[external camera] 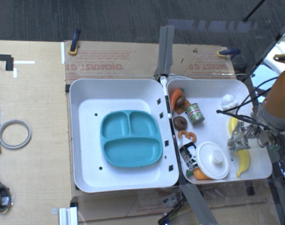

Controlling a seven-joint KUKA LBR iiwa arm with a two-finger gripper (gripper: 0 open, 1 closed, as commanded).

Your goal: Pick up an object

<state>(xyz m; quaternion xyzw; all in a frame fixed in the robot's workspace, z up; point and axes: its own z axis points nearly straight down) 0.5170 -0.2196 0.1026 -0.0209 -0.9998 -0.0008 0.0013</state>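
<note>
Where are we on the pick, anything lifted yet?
Nothing looks lifted. The gripper is low in the right bin, over the banana; whether it has hold of it is unclear. The can, white lid and carrot lie untouched. Grasp and lift remain.

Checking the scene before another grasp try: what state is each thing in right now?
Teal divided plate: flat, right way up, alone in left bin.
Green can: lying tilted in right bin.
White lid: knob up.
Banana: lying by the gripper, not held.
Tape roll: flat on bench.
</note>
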